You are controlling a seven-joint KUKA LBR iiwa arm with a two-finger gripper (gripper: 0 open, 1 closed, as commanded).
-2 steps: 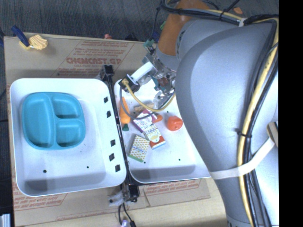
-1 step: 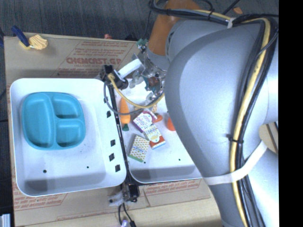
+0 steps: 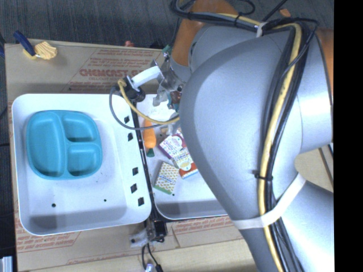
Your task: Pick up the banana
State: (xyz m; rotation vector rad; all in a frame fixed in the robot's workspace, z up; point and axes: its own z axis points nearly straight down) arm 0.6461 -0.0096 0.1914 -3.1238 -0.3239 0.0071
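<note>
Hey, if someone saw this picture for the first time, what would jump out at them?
First, the big grey arm, which fills the right half and covers most of the right bin. Next, the bright blue divided tray lying in the left bin. Beside the arm, an orange item and some small colourful packets peek out in the right bin.

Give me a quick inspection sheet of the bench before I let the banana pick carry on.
Surface: brown cardboard bench top bearing two white bins.
Job's things: banana cannot be told; the arm covers most of the right bin.
Clutter: blue divided tray in the left bin; orange item and small printed packets in the right bin.
Grippers: wrist sits over the right bin; jaws hidden.
Cables: yellow and black cables run along the arm.
Surroundings: blue-handled brush at the bench's far-left corner.
</note>
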